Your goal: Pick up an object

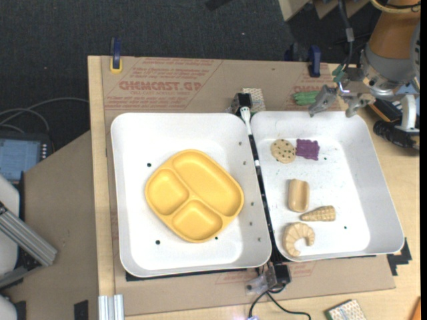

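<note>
1. Two shallow white bins sit side by side on a brown board: the left bin and the right bin, their inner edges touching along a dark seam.
2. Left bin: a yellow divided tray with three compartments lies near the middle, turned at a slant.
3. Right bin, far part: a round chocolate-chip cookie lies just beside a purple block, the cookie on the left.
4. Right bin, middle: a tan bread-like cylinder stands nearer than the cookie, and a ridged cone lies just beside it to the right, its tip pointing left.
5. Right bin, near edge: a croissant curls close below the cone, apart from it.
6. The gripper hangs at the far rim of the right bin, under the grey arm with its orange band at the upper right.
7. Its two metal fingers are spread wide apart with nothing between them; it is well apart from every object in the bin.
8. A small green object lies on the board just left of the gripper, outside the bin.
9. Blue clamps hold the board's far edge.
</note>
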`<state>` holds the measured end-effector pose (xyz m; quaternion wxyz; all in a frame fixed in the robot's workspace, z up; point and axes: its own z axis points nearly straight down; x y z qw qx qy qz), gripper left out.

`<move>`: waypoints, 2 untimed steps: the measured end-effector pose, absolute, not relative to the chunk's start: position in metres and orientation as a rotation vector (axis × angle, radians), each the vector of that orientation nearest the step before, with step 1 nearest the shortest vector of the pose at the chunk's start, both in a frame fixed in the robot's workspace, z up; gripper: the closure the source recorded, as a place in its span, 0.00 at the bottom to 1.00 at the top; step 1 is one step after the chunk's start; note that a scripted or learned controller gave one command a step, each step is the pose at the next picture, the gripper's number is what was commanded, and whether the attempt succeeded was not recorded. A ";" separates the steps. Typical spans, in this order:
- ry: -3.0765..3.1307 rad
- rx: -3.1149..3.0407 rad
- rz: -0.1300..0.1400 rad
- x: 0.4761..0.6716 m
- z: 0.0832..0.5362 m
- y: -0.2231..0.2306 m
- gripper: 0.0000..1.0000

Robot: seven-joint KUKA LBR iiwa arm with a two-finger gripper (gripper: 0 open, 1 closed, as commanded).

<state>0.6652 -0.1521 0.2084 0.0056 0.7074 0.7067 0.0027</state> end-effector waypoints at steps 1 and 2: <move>2.225 2.230 -0.008 0.638 0.088 -0.168 0.00; 2.222 2.215 0.003 0.668 0.086 -0.135 0.00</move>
